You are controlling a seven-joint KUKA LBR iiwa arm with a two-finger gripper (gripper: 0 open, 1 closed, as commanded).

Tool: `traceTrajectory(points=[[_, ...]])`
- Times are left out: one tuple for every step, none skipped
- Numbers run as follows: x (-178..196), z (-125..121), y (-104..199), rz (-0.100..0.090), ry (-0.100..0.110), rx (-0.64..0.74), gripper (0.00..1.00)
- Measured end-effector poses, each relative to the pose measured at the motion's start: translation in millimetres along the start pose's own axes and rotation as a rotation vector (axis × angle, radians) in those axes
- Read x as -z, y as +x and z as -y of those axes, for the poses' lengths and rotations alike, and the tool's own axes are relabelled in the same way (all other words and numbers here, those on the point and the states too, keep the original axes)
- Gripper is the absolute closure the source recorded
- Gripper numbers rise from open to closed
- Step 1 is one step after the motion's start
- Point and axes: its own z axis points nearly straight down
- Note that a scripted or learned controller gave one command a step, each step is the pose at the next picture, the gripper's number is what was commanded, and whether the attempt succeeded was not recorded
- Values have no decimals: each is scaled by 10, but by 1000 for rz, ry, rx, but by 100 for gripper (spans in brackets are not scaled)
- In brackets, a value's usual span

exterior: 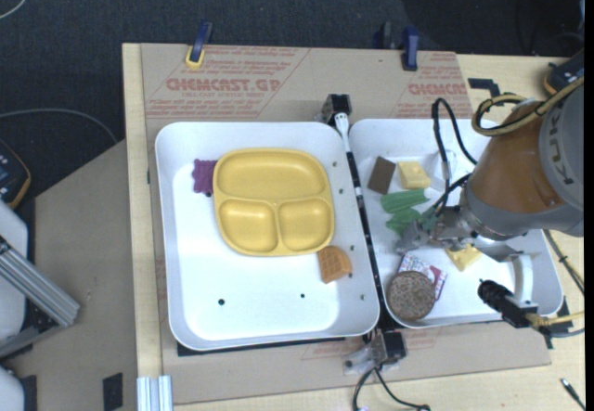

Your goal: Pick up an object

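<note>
My gripper [419, 231] is low in the right bin [548, 293], reaching in from the right under the orange-banded wrist. It sits just below a green object [403, 203] and above a small pink-and-white packet [419, 266]. A round brown disc [410, 294] lies at the bin's front. A brown block [381, 175] and a pale yellow block [413, 174] lie toward the back. Another small yellow piece [463, 257] rests under the wrist, partly hidden by it. I cannot tell whether anything is held.
The left bin [255, 307] holds a yellow divided plate [274, 199], a purple object [203, 175] at the plate's left edge and an orange-brown chunk [334, 263] by the divider. Black cables loop over the right bin's back.
</note>
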Motion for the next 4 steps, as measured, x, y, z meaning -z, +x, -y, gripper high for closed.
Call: traceTrajectory(points=[[94,10,-3,1,1,-2,100],[673,46,-79,2,1,-1,100],[1137,98,-25,2,1,1,100],[1401,84,-26,2,0,1,100]])
